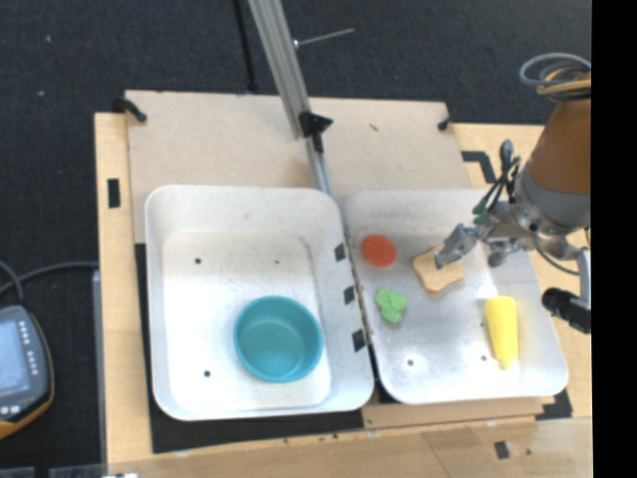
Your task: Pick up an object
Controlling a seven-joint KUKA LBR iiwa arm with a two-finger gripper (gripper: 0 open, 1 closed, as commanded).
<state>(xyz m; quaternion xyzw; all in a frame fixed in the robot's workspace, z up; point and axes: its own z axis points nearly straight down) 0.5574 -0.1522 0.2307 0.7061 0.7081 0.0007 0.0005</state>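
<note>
Right bin holds four objects: orange round piece (378, 251) upper left; green lumpy piece (391, 307) just below it; tan flat slab (439, 271) at centre; yellow tapered piece (502, 330) lower right. Left bin: teal bowl (279, 340), upright.

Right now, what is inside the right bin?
The right bin holds an orange round piece, a green lumpy piece, a tan piece and a yellow piece. The end effector hangs over the tan piece, covering its upper edge.

Matt white plastic bins (169, 217), wood bench (219, 132), smooth teal bowl (278, 339).
</note>
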